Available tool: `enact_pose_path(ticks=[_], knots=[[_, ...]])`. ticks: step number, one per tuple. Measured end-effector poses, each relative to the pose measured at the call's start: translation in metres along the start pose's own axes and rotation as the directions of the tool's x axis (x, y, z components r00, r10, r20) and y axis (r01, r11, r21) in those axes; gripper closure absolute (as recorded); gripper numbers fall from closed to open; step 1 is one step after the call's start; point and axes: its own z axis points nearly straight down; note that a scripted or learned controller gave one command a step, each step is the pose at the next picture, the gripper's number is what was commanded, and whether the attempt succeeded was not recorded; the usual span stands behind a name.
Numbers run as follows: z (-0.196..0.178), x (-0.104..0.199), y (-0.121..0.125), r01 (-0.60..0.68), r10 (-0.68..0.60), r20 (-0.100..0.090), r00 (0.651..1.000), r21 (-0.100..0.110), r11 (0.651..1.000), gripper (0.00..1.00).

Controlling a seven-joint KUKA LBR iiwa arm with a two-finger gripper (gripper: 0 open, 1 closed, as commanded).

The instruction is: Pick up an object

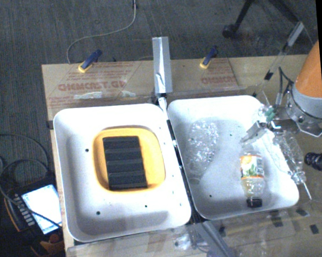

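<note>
Jaws state cannot be determined; gripper hovers at the right bin's right edge. Bottle lies just below-left, long axis near-vertical in view.

We see our arm coming in from the right edge, its orange band uppermost and the grey wrist below it. The claw stretches out leftward from the wrist, low and slightly tilted down. It is small and pale in our view, with dark cabling running behind it.
</note>
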Motion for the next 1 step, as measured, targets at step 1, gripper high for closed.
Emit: enact_pose_path(ticks=[1], knots=[[0.0873, -0.0453, 0.0106, 0.121, -0.121, 0.001, 0.993, 0.000, 0.993, 0.00]])
